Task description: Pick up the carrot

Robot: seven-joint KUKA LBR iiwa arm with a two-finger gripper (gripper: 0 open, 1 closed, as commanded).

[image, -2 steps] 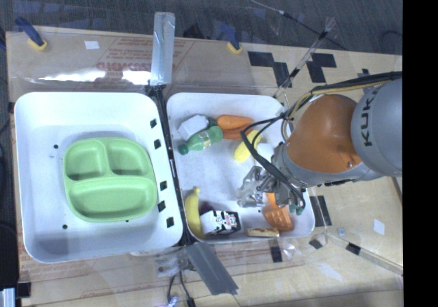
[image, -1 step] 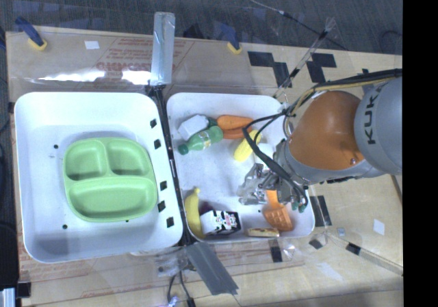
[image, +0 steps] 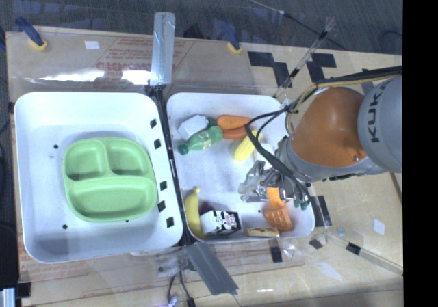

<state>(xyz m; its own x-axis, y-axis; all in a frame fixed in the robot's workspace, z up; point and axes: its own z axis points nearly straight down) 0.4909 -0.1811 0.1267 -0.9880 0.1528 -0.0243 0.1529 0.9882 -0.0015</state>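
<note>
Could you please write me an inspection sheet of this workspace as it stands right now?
Surface: two shallow white bins side by side, left bin and right bin, on a bench.
Job's things: carrot lies near the right bin's far wall, apart from the gripper.
Clutter: green divided plate in the left bin; green bottle, yellow piece, banana, small carton and orange items in the right bin.
Grippers: gripper low over the right bin, beside the orange items.
Cables: black cables loop from the arm.
Surroundings: dark floor beyond the bench.
</note>
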